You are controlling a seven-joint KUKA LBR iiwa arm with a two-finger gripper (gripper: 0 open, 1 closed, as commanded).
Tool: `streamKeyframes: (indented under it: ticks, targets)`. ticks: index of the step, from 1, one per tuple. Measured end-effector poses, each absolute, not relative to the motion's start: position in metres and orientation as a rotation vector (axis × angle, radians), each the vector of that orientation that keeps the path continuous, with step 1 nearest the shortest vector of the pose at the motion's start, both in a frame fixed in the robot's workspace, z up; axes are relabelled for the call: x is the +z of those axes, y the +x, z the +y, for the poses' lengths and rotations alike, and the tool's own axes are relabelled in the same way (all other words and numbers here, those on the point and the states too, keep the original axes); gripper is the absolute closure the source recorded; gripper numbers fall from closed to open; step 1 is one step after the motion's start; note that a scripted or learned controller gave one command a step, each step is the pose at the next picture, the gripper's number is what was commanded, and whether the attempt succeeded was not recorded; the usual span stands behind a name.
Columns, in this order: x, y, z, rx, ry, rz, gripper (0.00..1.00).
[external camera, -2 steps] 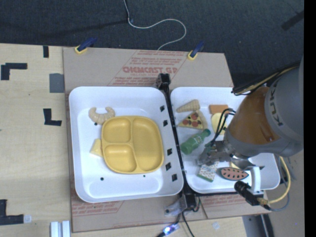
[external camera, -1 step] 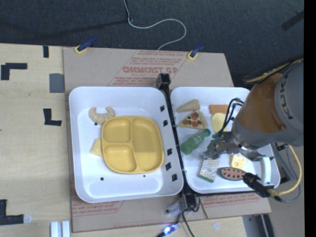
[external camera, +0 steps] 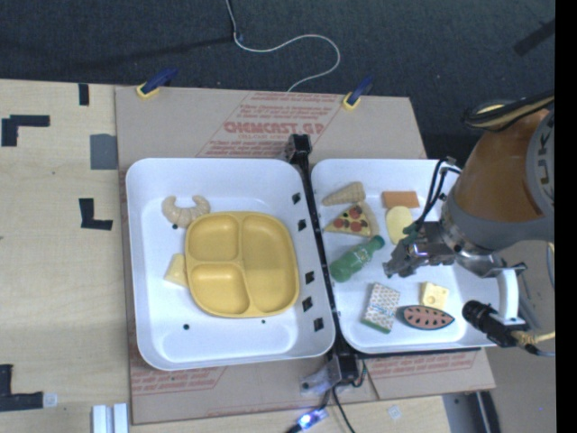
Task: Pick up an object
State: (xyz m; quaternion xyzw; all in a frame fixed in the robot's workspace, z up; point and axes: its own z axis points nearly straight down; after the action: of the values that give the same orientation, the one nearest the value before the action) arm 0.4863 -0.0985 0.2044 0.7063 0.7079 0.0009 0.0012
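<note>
The green bottle (external camera: 355, 258) lies tilted at the right bin's (external camera: 361, 336) left side, below the pizza slice (external camera: 350, 220) (red-dotted). The gripper (external camera: 407, 258) hovers just beside it; its grip cannot be told.

Scene evenly lit from above; white bins (external camera: 153, 188) rendered bright, soft shadows cast beneath objects; overall focus slightly soft.

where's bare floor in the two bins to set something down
Left bin: free along the near edge below the yellow divided plate, and the far right corner. Right bin is crowded: pizza slice, green bottle, watermelon slice and pincer leave only slivers.
</note>
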Motion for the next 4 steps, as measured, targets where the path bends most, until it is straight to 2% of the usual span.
streamKeyframes:
  ticks: [1, 2, 3, 4]
  targets:
    - [0.225, 0.486, -0.098, 0.0, 2.22, 2.223, 1.0]
    - [0.231, 0.504, -0.044, 0.0, 2.214, 2.231, 1.0]
    - [0.219, 0.534, 0.004, -0.001, 2.215, 2.231, 1.0]
    - [0.219, 0.556, 0.063, 0.0, 2.214, 2.231, 1.0]
